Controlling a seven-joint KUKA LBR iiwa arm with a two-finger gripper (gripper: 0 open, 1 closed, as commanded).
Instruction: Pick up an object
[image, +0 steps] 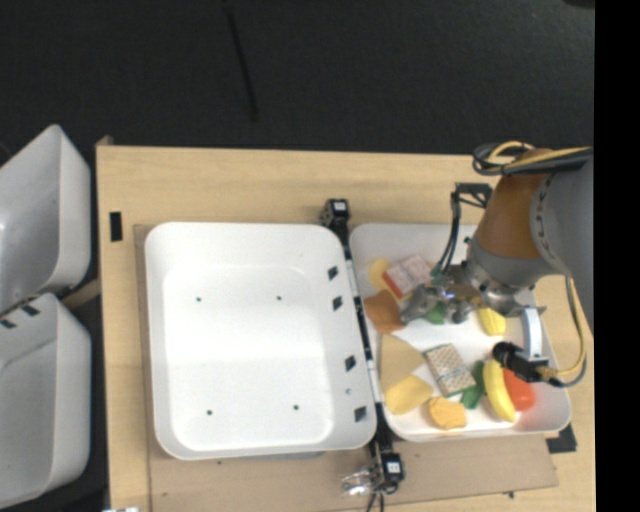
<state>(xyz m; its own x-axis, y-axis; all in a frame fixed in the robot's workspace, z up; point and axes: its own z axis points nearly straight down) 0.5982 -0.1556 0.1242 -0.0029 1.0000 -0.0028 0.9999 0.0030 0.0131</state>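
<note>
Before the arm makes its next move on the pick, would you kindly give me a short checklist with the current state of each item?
1. Gripper is down among the items in the right bin: ok.
2. Something is seen between its fingers: cannot tell; a green piece lies right beneath it.
3. Neighbours crowd the spot: not ok; the red-and-white packet and brown piece sit close beside it.
4. Other targets are free to pick: ok; the banana and orange piece lie apart near the front wall.
5. Left bin sits square beside the right one: ok.
</note>
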